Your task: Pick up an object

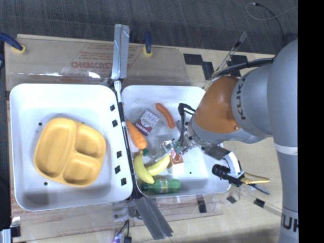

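The grey arm's jaws (174, 148) are lowered into the right-hand shallow white bin (195, 92), tips among the clutter; whether they are spread or pressed together, I cannot tell. Touching or just beside the tips lies a small orange-brown carton (176, 158). A yellow plastic banana (151, 167) lies just left of them, a green bottle (161, 186) beyond that. Judged step: descent for a grasp. Next move calls for closing on one item, then lifting straight up.

Even, fairly bright overhead light — the white bins (20, 135) read clean, nearly washed out. Soft grey shadows pool in the left bin's lower corner. Clear plastic sheeting (96, 65) glares faintly. Focus is slightly soft throughout — small items blur.
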Controlling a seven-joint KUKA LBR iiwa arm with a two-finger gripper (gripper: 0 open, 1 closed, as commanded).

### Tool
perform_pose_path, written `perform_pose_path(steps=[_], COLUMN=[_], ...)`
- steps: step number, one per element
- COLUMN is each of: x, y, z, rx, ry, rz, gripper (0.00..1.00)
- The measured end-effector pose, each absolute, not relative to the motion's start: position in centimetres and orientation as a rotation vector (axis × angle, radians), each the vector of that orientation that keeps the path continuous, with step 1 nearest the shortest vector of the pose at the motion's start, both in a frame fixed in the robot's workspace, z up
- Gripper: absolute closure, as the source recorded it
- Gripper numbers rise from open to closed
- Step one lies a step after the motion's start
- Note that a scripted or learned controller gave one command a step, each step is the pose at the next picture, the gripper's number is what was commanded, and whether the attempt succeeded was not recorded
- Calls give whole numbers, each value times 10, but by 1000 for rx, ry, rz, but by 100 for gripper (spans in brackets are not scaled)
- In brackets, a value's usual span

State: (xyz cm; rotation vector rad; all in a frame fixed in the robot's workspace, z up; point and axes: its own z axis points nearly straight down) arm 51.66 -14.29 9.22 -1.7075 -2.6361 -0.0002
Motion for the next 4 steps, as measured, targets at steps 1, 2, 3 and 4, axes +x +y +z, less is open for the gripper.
perform_pose_path(steps=[1, 2, 3, 4], x=[496, 520, 520, 570], y=[-98, -160, -159, -107], z=[148, 91, 101, 187], rx=[-1550, -1493, -1486, -1467], ry=[-2732, -2761, -2765, -2778], rz=[0, 1, 2, 0], gripper=[0, 0, 100, 100])
